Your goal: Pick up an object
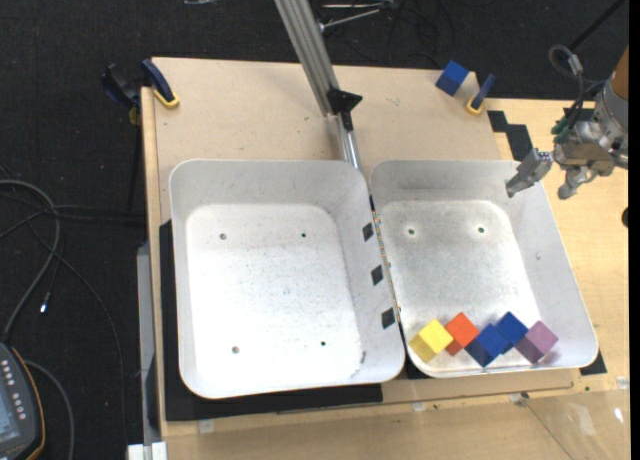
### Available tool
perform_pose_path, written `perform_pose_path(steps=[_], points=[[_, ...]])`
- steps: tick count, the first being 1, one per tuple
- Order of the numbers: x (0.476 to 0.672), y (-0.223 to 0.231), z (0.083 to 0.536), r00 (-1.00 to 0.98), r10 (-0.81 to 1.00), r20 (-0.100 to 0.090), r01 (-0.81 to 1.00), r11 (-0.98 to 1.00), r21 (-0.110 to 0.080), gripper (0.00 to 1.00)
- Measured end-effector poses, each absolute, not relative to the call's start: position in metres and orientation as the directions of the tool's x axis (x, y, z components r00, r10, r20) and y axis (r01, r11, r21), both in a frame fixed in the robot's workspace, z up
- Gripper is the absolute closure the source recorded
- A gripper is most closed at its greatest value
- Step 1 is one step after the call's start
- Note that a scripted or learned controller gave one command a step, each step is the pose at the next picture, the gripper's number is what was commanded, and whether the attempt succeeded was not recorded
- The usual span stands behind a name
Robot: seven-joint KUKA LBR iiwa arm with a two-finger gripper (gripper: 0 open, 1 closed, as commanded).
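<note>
Several small blocks lie in a row along the near edge of the right bin (440,198): a yellow block (432,339), an orange block (461,329), a blue block (498,338) and a purple block (538,341). My gripper (548,177) hangs over the bin's far right rim, well away from the blocks. Its two fingers (524,174) are spread apart with nothing between them.
The left bin (265,278) stands beside the right one. A blue cube (452,76) rests on the bench at the back right, next to a clamp (478,94). A metal pole (305,33) slants down to the gap between the bins.
</note>
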State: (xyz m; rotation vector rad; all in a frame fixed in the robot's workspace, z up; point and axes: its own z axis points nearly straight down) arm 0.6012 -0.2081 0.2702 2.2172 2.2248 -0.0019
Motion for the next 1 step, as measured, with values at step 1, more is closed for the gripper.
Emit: perform_pose_path(steps=[1], points=[[0.602,-0.2079,0.2805,-0.006,1.0,-0.003,1.0,0.006,0.003,1.0]])
